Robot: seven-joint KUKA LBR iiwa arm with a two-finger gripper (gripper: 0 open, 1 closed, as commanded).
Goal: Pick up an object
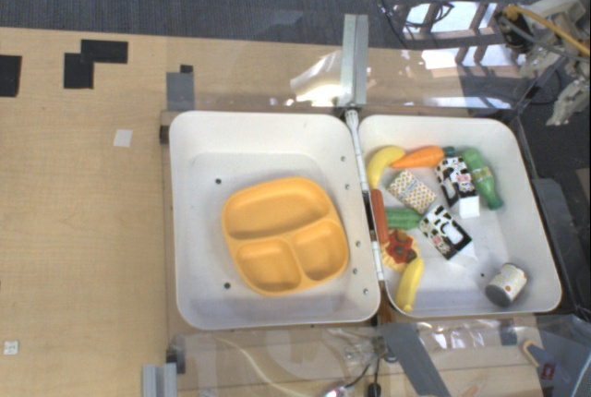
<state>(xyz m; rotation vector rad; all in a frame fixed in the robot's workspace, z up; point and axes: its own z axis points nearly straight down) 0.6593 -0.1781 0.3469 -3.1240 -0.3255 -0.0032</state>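
Bench: two white bins (185,201) | cow-print cartons (446,232), labels unreadable

A yellow-orange divided plate (284,236) lies in a white bin (194,201); an orange carrot (417,157), yellow bananas (409,282), black-and-white cow-patterned cartons (444,232).

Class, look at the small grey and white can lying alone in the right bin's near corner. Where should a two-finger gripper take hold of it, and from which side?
Grip the can across its round body, coming straight down from above. It lies on its side, clear of the other toys, so fingers probably fit on both flanks. The right bin wall is close, so set the fingers across the can's axis, away from that rim.
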